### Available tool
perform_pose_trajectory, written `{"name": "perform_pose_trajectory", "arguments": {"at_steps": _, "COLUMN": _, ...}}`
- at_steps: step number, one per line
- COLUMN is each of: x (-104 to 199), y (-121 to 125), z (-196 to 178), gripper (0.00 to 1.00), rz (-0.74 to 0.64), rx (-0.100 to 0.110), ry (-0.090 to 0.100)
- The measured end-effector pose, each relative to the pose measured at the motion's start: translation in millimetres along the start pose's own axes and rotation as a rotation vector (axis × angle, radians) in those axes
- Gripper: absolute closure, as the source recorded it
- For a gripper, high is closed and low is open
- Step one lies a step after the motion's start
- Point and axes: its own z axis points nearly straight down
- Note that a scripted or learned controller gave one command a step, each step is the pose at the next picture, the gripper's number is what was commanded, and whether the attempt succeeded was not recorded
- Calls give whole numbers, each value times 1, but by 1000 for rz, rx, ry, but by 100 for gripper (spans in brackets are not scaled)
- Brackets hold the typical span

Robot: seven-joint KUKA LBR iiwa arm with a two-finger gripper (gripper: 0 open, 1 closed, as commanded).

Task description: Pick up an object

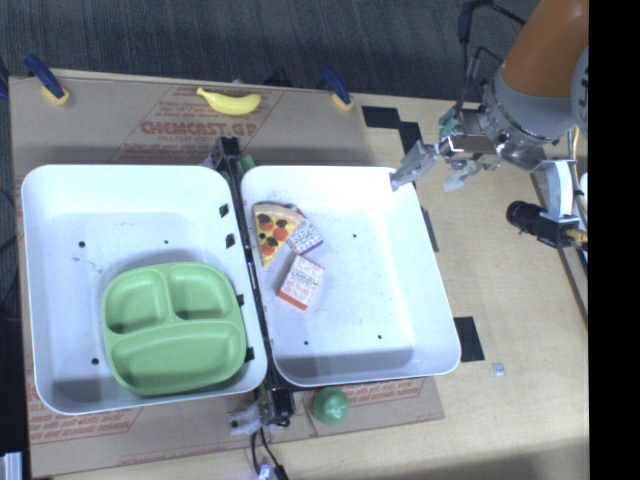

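Pizza slice toy (273,230) lies in the right bin (425,298), near its left wall toward the far end, tip pointing down the frame. Just beside it, touching or nearly so, a small pale purple-printed packet (307,238). Below that, an orange-and-white carton (301,282), lying flat and tilted. Rest of the right bin floor is bare white.

Left bin (50,268) holds a green divided tray (175,325), three compartments, sitting in the near half.

Outside the bins: yellow banana (229,99) on the cardboard sheet (150,128) behind the bins, green ball (329,405) on the cardboard at the near edge by the bin seam. Blue clamps (47,80) at the cardboard's far corners.

Gripper (408,171) is over the right bin's far right corner, above the rim, well apart from the three items. Nothing between its fingers. Open or closed: cannot tell, too small and blurred. Grey arm with orange band (545,38) enters from upper right.
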Motion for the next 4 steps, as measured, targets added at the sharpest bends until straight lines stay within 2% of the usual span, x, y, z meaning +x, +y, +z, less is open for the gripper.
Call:
{"name": "perform_pose_trajectory", "arguments": {"at_steps": 1, "x": -18, "y": 26, "z": 111, "gripper": 0, "rz": -1, "rx": 5, "ry": 1}}
{"name": "perform_pose_trajectory", "arguments": {"at_steps": 2, "x": 20, "y": -68, "z": 5, "gripper": 0, "rz": -2, "rx": -3, "ry": -2}}
{"name": "perform_pose_trajectory", "arguments": {"at_steps": 3, "x": 24, "y": -113, "z": -25, "gripper": 0, "rz": 0, "rx": -3, "ry": -1}}
{"name": "perform_pose_trajectory", "arguments": {"at_steps": 4, "x": -23, "y": -114, "z": 7, "gripper": 0, "rz": -1, "rx": 1, "ry": -1}}
